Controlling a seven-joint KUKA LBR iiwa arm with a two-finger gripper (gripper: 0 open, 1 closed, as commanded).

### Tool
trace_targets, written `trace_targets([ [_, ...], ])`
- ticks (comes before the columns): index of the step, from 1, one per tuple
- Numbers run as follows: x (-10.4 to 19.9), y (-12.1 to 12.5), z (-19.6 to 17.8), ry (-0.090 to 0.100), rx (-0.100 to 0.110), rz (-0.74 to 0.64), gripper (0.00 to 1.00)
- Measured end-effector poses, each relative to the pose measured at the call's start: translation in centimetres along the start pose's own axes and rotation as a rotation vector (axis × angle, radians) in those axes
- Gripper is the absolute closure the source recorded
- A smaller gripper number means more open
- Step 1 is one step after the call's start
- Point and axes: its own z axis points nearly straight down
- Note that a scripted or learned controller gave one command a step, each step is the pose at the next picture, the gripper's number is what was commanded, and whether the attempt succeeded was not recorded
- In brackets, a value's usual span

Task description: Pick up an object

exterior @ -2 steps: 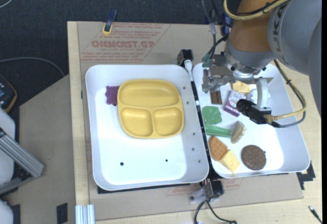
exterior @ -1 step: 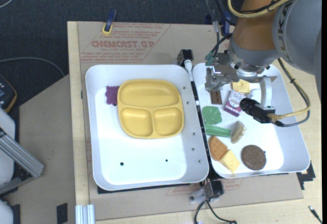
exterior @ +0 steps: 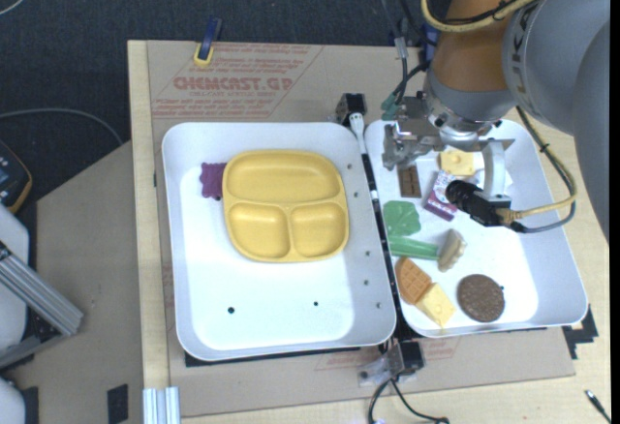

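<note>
My gripper [exterior: 445, 159] hangs low over the back of the right bin [exterior: 557, 262], its two grey fingers [exterior: 395, 147] standing apart. A small yellow block [exterior: 455, 162] lies between them, and I cannot tell whether either finger touches it. A brown bar [exterior: 410, 182] lies just under the left finger. A purple packet [exterior: 441, 198] sits in front of the yellow block. Closer to the front are a green toy [exterior: 401, 220], a tan brush-like piece [exterior: 450, 250], a waffle [exterior: 413, 279], a yellow wedge [exterior: 438, 305] and a round brown cookie [exterior: 480, 297].
The left bin [exterior: 194, 248] holds a yellow divided tray [exterior: 286, 202] with a purple thing [exterior: 211, 179] at its back left corner. A black fitting on a yellow cable [exterior: 484, 205] hangs beside the purple packet. The arm's orange band [exterior: 484, 15] looms over the right bin's back.
</note>
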Motion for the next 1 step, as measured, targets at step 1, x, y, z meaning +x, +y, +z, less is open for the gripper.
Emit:
trace_targets([
  [1,0.09,-1.17,-0.05,0.001,0.006,0.003,1.0],
])
